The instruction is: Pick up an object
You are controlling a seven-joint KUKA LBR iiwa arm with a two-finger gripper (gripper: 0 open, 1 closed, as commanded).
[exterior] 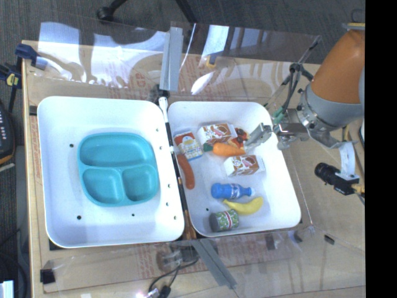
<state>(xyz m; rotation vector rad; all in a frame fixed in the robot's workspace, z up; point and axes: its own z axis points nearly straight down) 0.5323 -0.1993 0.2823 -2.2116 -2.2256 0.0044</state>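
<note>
Carrot (228, 148) crowded among packets in the right bin (286, 185).
Hand (259, 135) hovers just beside it, grip state unclear; closing here could catch a neighbouring snack packet (216, 131) or slip off.

Two white bins (56, 222) (side by side), one teal tray (118, 168), seven toy foods (243, 165)

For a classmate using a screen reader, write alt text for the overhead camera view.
A robot gripper hangs over the right white bin, above toy food: a carrot, hot dog, blue bottle, banana, can and small cartons. The left bin holds a teal divided tray.
</note>
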